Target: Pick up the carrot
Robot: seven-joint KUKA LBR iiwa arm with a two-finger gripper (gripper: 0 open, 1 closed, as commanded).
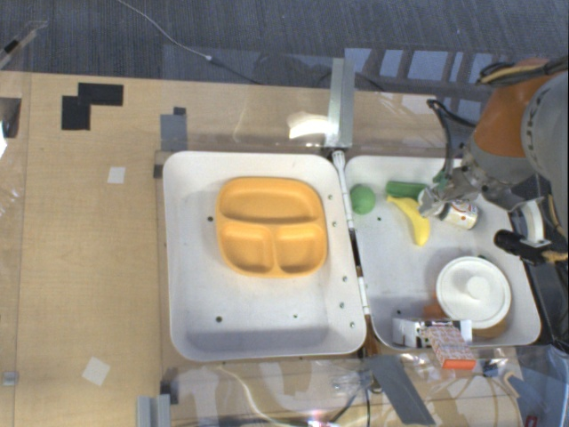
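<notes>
My gripper (442, 200) hangs low over the back of the right bin (388, 265), reaching in from the right. It sits just right of a yellow banana (414, 221) and a green stick-shaped item (404, 189). A small white and yellow object (460, 213) lies right against its lower right side. An orange-brown sliver (432, 310) peeks out under a white bowl (473, 290) at the bin's front; what it is I cannot tell.
A green ball (362, 198) rests at the right bin's back left. A small box with an orange label (442, 339) lies on that bin's front rim. The left bin (191, 265) holds a yellow divided tray (271, 225).
</notes>
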